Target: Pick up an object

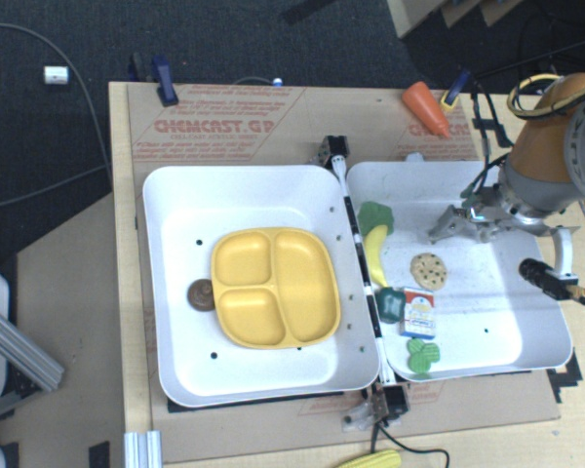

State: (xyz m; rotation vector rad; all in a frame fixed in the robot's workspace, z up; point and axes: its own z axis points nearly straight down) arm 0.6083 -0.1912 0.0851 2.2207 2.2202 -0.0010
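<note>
Cardboard-topped counter (273, 115) carries two shallow white plastic bins side by side; dark floor around it. I see the metal two-finger pincer (458, 224) low over the right bin (507, 344), fingers spread, nothing between them.

Nearest target is the round tan speckled cookie (429, 270), lying flat on the bin floor just below-left of the pincer, apart from it. It's thin and flat (not much edge to catch), so I reckon the fingers could skid over it or push it away w/o gripping. Drifting left risks nudging the yellow banana (373, 253) and green leafy piece (375, 214) by the bin wall. Left bin (175, 261) holds a yellow divided plate (275, 287).
</note>
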